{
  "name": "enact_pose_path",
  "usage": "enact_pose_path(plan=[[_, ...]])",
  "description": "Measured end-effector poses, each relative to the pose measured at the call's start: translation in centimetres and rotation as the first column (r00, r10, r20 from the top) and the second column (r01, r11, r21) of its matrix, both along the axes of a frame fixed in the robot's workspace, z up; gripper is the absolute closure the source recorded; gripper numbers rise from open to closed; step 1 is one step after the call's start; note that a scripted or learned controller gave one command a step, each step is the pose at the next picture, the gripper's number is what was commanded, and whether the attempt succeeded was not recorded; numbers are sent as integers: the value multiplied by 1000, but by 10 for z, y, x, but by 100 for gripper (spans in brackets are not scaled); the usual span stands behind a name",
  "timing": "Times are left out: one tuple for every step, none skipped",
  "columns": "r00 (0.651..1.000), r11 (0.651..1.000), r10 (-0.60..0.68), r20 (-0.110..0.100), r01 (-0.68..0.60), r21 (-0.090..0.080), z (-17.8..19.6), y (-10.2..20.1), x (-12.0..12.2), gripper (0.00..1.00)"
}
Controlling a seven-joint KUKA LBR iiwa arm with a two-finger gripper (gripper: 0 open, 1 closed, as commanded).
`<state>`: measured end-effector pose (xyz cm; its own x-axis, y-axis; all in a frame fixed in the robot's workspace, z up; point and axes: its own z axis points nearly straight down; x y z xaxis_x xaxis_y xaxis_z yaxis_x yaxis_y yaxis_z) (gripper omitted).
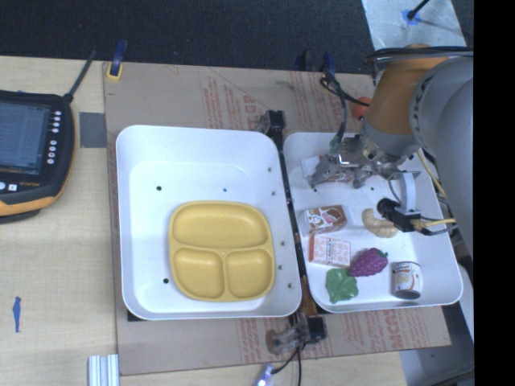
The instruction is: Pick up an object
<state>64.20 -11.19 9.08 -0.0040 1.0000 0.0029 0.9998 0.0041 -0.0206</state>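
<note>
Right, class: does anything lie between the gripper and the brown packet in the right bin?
Nothing visible does. The gripper is over the far end of the right bin. The brown packet lies just nearer the camera, with bare white bin floor between them. The red-and-white packet lies past the brown one, out of the way.

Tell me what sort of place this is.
Probably a robotics lab: a robot arm over a white bin of toy food, a second bin holding a yellow tray, a teach pendant alongside.
</note>
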Motion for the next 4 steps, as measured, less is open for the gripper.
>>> enact_pose_path(plan=[[1000,1000,-2,-24,2,11,-1,-23,7,0],[1000,1000,-1,-21,2,10,0,-58,8,0],[1000,1000,2,-27,-2,30,0,-91,9,0],[1000,1000,4,-26,-3,28,0,-91,10,0]])
